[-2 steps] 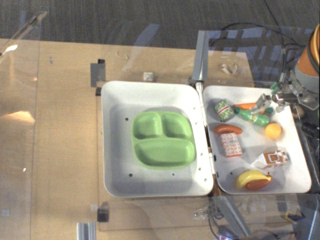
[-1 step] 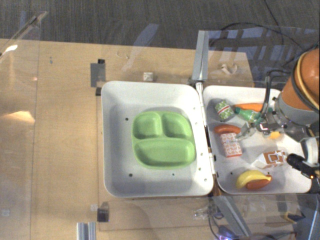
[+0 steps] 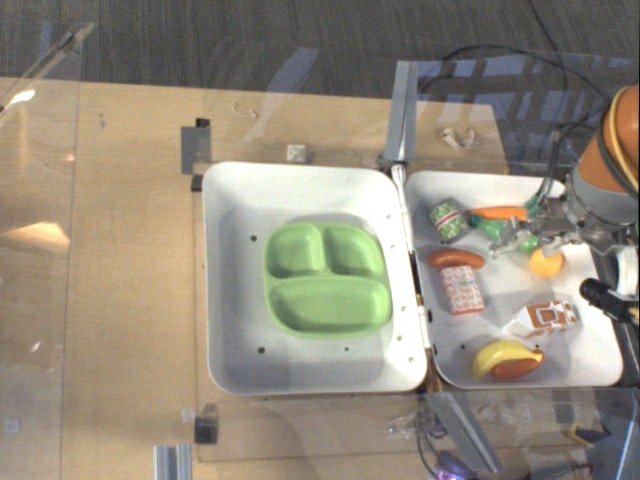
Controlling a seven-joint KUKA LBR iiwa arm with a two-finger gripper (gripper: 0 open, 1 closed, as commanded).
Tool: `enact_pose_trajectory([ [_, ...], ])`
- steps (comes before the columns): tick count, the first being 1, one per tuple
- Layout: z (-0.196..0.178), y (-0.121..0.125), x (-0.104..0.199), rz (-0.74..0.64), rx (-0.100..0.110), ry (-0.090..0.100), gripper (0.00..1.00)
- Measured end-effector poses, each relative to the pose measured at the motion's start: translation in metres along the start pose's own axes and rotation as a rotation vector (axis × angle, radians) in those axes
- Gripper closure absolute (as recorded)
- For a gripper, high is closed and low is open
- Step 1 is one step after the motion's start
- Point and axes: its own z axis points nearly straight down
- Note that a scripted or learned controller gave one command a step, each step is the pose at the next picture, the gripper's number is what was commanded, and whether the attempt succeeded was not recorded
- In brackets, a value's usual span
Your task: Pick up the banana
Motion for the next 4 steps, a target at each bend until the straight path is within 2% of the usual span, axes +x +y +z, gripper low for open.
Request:
enact_pose_trajectory([
  [1, 0.042, 0.082, -0.013, 0.181, -0.012, -0.001, 0.00],
  [2, -0.057, 0.005, 0.015, -0.013, -0.005, 0.000, 0.00],
  [3, 0.006, -0.072, 0.070, -0.193, -0.001, 0.001, 0.00],
  [4, 0.012, -0.096, 0.066, -0.367, -0.001, 0.002, 0.00],
])
